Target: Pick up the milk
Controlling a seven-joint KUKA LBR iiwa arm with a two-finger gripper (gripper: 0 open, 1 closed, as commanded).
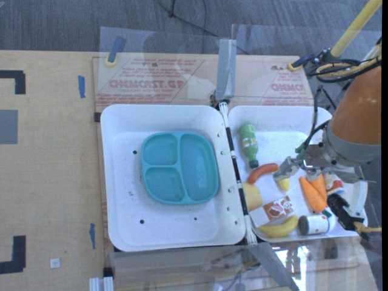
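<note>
End effector [288, 170] above milk [278, 209] (right bin)

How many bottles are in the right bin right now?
1: a green bottle lying near the right bin's left wall, just above the sausage. The arm covers the bin's right side, so another may be hidden.

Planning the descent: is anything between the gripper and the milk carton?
Nothing lies across the gap. The gripper hovers in the right bin, above the milk carton. The banana and cheese wedge crowd its sides, with the sausage just beyond.
</note>
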